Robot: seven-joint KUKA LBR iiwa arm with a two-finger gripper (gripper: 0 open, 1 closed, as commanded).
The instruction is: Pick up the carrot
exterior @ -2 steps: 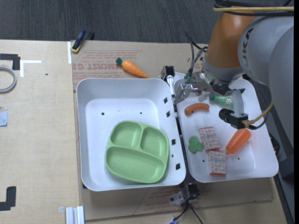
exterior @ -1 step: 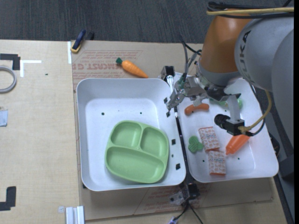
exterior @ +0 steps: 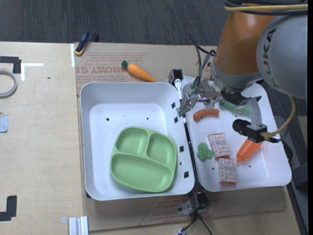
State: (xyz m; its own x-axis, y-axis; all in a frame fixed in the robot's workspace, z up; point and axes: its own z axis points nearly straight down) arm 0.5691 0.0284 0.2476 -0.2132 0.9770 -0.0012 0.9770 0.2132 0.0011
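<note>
1. Grey and orange, the arm [exterior: 259, 38] fills the upper right of the frame and hangs low over the top part of the right bin [exterior: 274, 180]. I judge it is working among that bin's contents.
2. Under everything, the tan bench [exterior: 39, 146] carries a cardboard sheet [exterior: 107, 62], and the two bins sit on that sheet with their rims touching at mid-frame.
3. At centre left, the left bin [exterior: 90, 131] holds a green divided plate [exterior: 144, 158], lying flat toward its lower half.
4. Below the wrist, the gripper [exterior: 191, 101] sits at the seam between the bins, near the right bin's upper left corner. I cannot tell whether it is apart or together, and nothing shows clamped in it.
5. At upper centre, the carrot [exterior: 138, 71], orange with a green top, lies on the cardboard just beyond the left bin's far rim, outside both bins and well apart from the gripper.
6. Inside the right bin, an orange cone [exterior: 247, 150] lies tilted under a black fitting [exterior: 244, 127] of the arm. It may be a second carrot, but its top is hidden.
7. Just right of the gripper lies a curved sausage [exterior: 205, 114].
8. Lower in that bin are two red-and-white packets [exterior: 218, 145] and a small green leafy piece [exterior: 204, 152].
</note>
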